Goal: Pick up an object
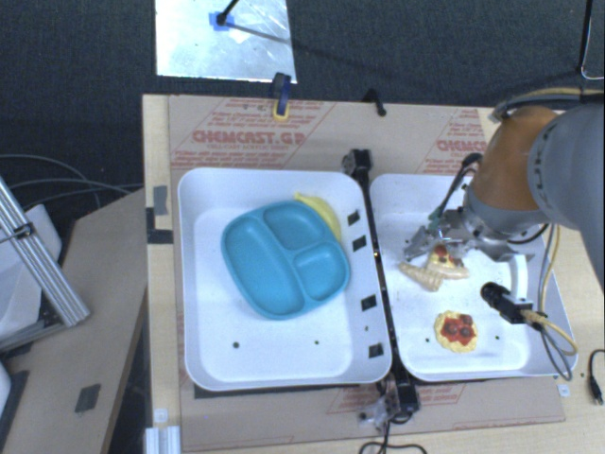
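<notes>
The grey arm with its orange band [510, 164] reaches in from the right, and its two-finger metal gripper [427, 244] hangs low over the right shallow white bin [392, 201]. Whether the claw is open or closed cannot be told: the tips are small and blurred against the things below them.

Directly under the claw, touching or nearly touching it, lies a small toy food piece with a pale base and red and yellow topping [446, 256]. It is flat and roundish, partly covered by the wrist. Just below the claw and a little toward the camera lies a tan ridged cone-shaped toy, like a waffle cone on its side [421, 274], with its narrow end pointing left, and it touches the pale piece.

Nearer the camera, below and right of the claw, sits a small round yellow toy tart with red berries on top [457, 331], well apart from the other two. Between it and the arm, a black connector with a yellow cable [510, 306] juts out over the bin.

To the claw's left, across the black divider, the left shallow white bin [203, 348] holds a blue plastic divided plate with three compartments [284, 258], tilted. A yellow curved banana-like toy [323, 212] peeks out from behind the plate's upper right edge.

Farther from the camera, beyond both bins, brown printed cardboard [246, 130] covers the bench.
</notes>
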You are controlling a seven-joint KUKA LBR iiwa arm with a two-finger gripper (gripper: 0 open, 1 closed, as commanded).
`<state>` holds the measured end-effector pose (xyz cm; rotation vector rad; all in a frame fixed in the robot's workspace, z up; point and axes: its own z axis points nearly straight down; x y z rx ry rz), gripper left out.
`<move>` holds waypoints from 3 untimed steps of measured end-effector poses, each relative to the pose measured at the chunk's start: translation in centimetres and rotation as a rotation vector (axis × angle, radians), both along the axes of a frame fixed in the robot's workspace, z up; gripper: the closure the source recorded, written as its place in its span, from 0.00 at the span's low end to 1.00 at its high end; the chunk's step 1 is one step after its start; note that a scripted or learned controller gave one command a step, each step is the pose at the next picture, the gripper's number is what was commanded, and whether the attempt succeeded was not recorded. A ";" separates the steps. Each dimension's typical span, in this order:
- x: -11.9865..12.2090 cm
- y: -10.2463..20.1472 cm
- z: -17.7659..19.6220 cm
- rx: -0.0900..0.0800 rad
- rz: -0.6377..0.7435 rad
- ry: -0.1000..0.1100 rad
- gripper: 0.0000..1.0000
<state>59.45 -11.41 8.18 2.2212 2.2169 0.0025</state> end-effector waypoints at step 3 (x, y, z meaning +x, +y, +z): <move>-4.7 15.7 10.2 0.002 0.007 0.004 1.00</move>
